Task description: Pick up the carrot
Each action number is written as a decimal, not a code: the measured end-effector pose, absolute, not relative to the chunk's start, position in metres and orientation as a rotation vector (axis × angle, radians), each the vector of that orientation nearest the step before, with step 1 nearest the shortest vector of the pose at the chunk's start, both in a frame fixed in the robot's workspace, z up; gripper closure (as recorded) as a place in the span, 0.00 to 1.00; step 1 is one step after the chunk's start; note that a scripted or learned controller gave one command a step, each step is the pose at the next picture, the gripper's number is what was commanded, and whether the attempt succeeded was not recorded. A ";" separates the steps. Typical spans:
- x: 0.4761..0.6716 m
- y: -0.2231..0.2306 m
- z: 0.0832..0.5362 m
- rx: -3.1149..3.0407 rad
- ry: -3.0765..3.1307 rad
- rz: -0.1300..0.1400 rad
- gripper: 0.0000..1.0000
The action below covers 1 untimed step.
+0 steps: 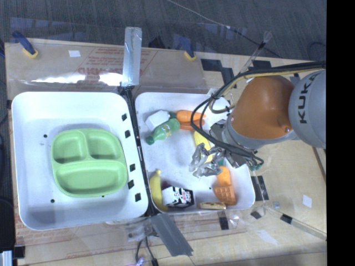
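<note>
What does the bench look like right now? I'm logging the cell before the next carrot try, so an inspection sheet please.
Surface: wooden bench bearing two white bins; left bin, right bin.
Job's things: carrot lying at the far side of the right bin, free of the gripper.
Clutter: green bottle, banana, black-and-white carton, orange waffle-like toy; green divided plate in the left bin.
Grippers: gripper low in the right bin, nearer than the carrot.
Cables: black cables looping over the arm.
Surroundings: dark carpet.
</note>
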State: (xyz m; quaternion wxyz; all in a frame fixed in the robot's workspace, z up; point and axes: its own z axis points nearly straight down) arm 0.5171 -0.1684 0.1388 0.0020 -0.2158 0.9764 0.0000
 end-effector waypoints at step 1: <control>0.521 -0.181 0.162 0.034 3.139 -0.001 1.00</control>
